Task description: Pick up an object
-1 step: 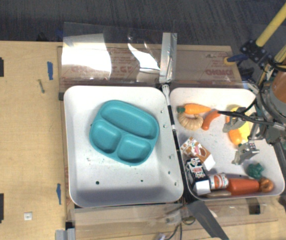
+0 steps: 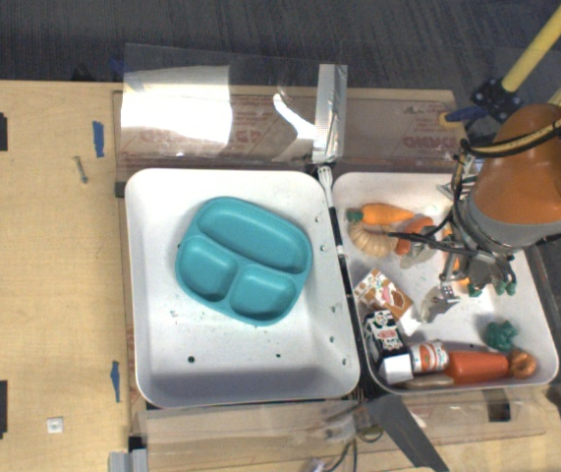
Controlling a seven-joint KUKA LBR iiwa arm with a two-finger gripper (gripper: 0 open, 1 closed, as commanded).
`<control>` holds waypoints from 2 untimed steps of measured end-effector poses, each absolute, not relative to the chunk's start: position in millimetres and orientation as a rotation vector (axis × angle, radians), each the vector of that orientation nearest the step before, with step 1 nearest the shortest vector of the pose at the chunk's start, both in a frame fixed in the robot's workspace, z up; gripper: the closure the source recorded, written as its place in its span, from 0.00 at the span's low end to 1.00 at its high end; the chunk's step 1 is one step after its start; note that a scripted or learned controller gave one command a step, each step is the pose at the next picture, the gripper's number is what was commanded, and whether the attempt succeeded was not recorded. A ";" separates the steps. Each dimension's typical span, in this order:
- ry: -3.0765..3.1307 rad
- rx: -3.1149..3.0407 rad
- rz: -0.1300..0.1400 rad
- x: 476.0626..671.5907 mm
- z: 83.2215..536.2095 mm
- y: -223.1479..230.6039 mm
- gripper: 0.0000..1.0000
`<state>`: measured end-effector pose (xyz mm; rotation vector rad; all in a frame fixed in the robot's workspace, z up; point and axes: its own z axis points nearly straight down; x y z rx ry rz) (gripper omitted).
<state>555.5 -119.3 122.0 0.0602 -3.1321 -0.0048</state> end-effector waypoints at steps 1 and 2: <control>-3.126 0.377 0.004 563.6 110.4 -194.2 0.00; -3.135 0.318 0.002 559.0 88.5 -199.8 0.00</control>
